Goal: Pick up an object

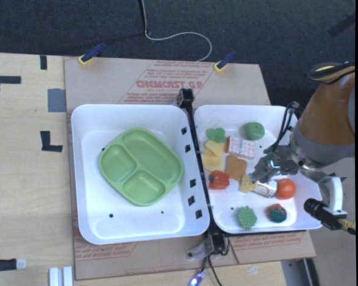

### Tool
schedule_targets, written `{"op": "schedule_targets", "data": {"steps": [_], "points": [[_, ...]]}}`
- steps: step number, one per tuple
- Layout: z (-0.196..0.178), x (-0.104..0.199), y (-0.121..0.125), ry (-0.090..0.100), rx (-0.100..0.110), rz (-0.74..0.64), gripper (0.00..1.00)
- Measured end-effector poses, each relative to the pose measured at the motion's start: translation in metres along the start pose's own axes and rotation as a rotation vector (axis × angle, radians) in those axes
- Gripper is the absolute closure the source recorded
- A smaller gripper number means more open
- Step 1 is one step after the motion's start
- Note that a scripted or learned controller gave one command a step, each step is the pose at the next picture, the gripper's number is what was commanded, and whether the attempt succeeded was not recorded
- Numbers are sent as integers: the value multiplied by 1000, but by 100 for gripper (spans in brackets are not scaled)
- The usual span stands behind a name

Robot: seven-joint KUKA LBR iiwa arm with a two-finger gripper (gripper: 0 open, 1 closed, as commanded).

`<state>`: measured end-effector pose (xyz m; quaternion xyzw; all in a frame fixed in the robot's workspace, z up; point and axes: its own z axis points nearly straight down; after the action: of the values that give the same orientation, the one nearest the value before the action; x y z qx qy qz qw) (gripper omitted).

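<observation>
A wooden table (pixel 24 177) with black tape marks carried a brown cardboard sheet (pixel 161 82), and on that sheet sat two shallow white bins side by side, joined along a dark seam down the middle.

Nearest the camera, at the front of the right bin (pixel 256 224), lay a bumpy green piece (pixel 246 217) and, just beside it to the right, a small red and teal piece (pixel 277 213). A little farther in, an orange-red ball (pixel 286 188) rested touching a small white bottle (pixel 264 189), with a red pepper-like piece (pixel 219 180) off to the left near the seam. Between them stood a tan block (pixel 235 166).

The tool (pixel 266 170) hung low over this cluster, just above the white bottle; its dark fingers were too blurred to tell whether they were spread or closed, and nothing could be seen gripped between them. The grey arm with its orange band (pixel 328 121) came in from the right.

Farther back in the same bin lay yellow blocks (pixel 213 155), a white and red box (pixel 241 147), a yellow-green piece (pixel 215 135) and a round green ball (pixel 253 130).

The left bin (pixel 86 219) held a green divided plate (pixel 141 166), lying flat and tilted diagonally.

At the far edge of the cardboard, two blue and yellow clamps (pixel 91 53) gripped its corners, and a white cable (pixel 167 37) looped over the dark carpet (pixel 256 16) beyond.
</observation>
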<state>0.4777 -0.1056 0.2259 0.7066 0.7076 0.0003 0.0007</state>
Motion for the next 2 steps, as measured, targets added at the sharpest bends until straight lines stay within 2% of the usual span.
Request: {"op": "schedule_targets", "data": {"steps": [1,2], "points": [[-3,49,1,2,3,-5,100],[10,101,14,2,4,-4,100]]}}
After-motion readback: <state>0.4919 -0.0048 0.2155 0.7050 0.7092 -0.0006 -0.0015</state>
